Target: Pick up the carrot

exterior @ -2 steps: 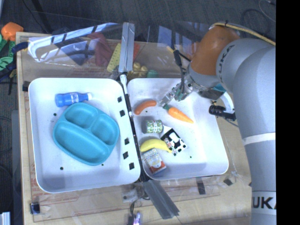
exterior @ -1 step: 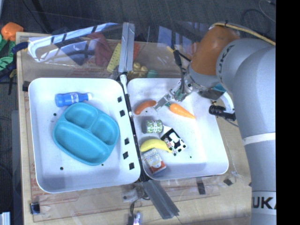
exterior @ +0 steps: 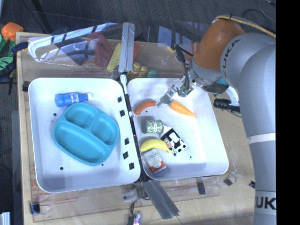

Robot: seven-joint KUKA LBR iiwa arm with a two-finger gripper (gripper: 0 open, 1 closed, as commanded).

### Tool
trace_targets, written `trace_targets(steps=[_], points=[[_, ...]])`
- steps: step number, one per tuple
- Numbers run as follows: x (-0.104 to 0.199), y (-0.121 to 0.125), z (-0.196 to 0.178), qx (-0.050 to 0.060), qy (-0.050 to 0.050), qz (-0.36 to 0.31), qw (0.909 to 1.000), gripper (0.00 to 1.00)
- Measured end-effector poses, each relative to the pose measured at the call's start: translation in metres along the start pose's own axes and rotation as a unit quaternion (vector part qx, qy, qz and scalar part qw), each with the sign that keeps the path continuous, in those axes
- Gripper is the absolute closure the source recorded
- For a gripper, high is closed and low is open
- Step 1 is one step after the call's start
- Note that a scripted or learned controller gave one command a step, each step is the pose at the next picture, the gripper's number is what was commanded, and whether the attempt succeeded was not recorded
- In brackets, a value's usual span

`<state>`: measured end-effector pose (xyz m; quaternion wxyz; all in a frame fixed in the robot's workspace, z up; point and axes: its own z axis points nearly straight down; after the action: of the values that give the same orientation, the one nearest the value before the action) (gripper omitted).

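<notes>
- Broadly, we see the arm (exterior: 253, 78) reaching in from the right over the right bin (exterior: 213, 139), which sits beside the left bin (exterior: 37, 125) on the tabletop (exterior: 234, 191).
- We find a blue tray (exterior: 86, 132) filling much of the left bin, with a blue bottle (exterior: 72, 98) near its far edge.
- We place the carrot (exterior: 182, 108) in the far part of the right bin, lying flat, its thick end toward the end effector (exterior: 174, 95) and its tip pointing right.
- We note the end effector hovers just beside the carrot's thick end; its fingers look slightly parted with nothing between them, so we read it as open and empty.
- We judge the carrot light, stiff and smooth, likely to roll or slip; gripping across its thicker half, fingers square to its length, seems safest.
- We also see a sausage (exterior: 144, 106), banana (exterior: 154, 146), can (exterior: 153, 126) and cow toy (exterior: 173, 141) nearby, apart from the carrot.
</notes>
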<state>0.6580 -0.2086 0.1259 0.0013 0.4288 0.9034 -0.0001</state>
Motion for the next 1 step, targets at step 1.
trace_targets(steps=[1], points=[[0.0051, -0.0041, 0.0204, 0.000, 0.001, -0.062, 0.9980, 0.00]])
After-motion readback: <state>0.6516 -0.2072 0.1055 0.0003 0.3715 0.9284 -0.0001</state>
